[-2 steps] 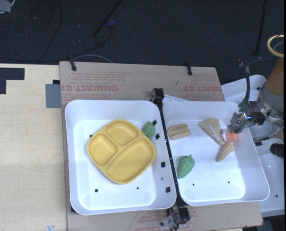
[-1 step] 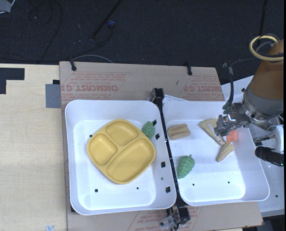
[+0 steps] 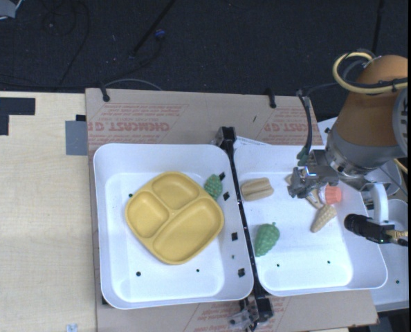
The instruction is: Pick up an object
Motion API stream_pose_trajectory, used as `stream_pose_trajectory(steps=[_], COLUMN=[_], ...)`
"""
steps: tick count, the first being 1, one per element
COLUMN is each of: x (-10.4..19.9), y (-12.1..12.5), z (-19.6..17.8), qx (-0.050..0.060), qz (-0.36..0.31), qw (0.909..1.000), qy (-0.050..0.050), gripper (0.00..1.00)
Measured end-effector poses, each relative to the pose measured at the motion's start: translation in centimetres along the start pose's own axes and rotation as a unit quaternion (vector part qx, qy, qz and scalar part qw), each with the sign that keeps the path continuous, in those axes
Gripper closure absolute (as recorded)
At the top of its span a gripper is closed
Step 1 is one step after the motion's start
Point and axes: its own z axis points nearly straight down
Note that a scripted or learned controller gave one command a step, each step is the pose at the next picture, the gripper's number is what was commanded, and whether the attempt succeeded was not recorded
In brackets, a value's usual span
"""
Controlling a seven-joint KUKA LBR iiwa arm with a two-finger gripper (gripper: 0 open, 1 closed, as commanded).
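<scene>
My gripper [image 3: 302, 185] hangs low over the right bin [image 3: 316, 279], near its back right part. Just right of it lies a small orange-red piece [image 3: 334, 194], and below that a pale cone-shaped piece [image 3: 323, 218] lies tilted. A tan bun [image 3: 256, 189] sits left of the gripper, apart from it. A green bunch of grapes [image 3: 266, 238] rests near the bin's left wall. Nothing shows between the gripper and the bin floor.
The left bin [image 3: 115, 268] bears a yellow divided plate [image 3: 175, 216] with a small green piece [image 3: 213, 184] at its upper right corner. A black divider [image 3: 236, 206] runs between the bins. The grey and orange arm [image 3: 371, 116] reaches in from the right.
</scene>
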Motion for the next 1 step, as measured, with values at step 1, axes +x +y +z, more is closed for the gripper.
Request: stream_pose_trajectory(steps=[1], x=[6.12], y=[-1.54], z=[0.65], qx=[0.001], qz=[0.0], qw=[1.0], qy=[0.0], gripper=[1.0])
